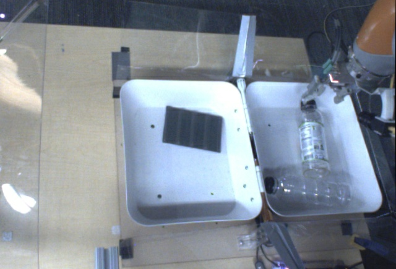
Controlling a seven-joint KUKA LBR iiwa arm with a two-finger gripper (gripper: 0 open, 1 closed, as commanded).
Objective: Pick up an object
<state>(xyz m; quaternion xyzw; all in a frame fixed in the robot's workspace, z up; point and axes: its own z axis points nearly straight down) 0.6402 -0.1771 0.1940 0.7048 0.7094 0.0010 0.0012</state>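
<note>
2 clear bottles (pixel 311 144) beside gripper (pixel 324 89)

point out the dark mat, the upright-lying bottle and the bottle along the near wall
dark mat (pixel 192 129), camera view, left bin: middle of its ribbed face.
labelled bottle (pixel 312 143), camera view, right bin: on its label.
clear bottle (pixel 309 188), camera view, right bin near wall: mid-body.
</note>
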